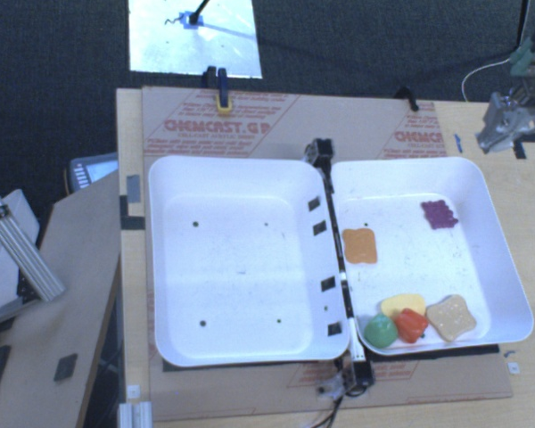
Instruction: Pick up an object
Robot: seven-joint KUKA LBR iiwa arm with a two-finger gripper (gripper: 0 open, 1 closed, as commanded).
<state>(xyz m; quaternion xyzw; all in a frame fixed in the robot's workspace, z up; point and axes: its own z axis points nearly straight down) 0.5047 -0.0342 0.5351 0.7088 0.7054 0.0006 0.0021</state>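
the left bin (pixel 160 266) sits on the bench (pixel 276 119) with its floor bare white, marked by a few small dark dots. it touches the right bin (pixel 490 239) along a shared middle edge, where a row of small black clips (pixel 321 230) runs from the far side toward the near side.

in the right bin, an orange square piece (pixel 359 246) lies close to that middle edge, about halfway between the far and near rims. along the near rim, a cluster sits together: a green round piece (pixel 380 331) in the near left corner, a yellow piece (pixel 401 304) just behind it, a red piece (pixel 411 325) touching both of them, and a tan slice like bread (pixel 451 317) just to the right of the red one. a purple piece (pixel 439 213) lies apart from the others, toward the far right corner of this bin.

the arm comes in at the far right, above the bench's far right corner and outside the right bin's rim. what shows is a grey metal end, the gripper (pixel 510 125), held high and well apart from every piece in the bin, with a thin cable looping beside it. nothing is seen in its grasp, and i cannot tell how far open it is from this slant.
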